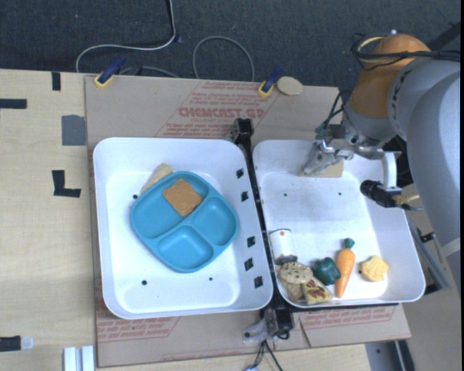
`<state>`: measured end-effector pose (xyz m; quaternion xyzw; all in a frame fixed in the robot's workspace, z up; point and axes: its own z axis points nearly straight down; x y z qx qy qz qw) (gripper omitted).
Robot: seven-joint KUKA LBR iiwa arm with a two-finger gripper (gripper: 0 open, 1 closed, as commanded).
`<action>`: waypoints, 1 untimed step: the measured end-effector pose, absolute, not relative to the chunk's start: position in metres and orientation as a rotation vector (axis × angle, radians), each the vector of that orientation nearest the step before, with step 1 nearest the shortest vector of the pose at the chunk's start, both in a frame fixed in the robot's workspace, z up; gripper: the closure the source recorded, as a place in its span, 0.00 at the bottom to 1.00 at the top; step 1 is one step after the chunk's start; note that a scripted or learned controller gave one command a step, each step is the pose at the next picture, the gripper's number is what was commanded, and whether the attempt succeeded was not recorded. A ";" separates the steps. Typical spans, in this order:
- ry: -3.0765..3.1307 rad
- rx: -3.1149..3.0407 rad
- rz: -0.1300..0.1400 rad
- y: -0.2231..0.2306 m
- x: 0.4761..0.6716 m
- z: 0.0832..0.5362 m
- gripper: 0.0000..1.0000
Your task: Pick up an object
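Gripper (322,163) over right bin's (325,207) far edge, grip state unclear. Carrot (345,272) light, stiff, smooth; best grabbed mid-body.

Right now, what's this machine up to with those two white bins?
A grey robot arm reaches in over the right bin, its gripper low at the far edge, beside a small tan piece. It is meant to pick something up. The toy food, a carrot, cookie and others, lies untouched along the near edge. The left bin holds a blue tray with a brown square on it.
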<state>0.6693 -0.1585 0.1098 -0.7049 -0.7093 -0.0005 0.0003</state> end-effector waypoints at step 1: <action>-2.222 -2.229 -0.006 -0.150 0.564 0.087 0.00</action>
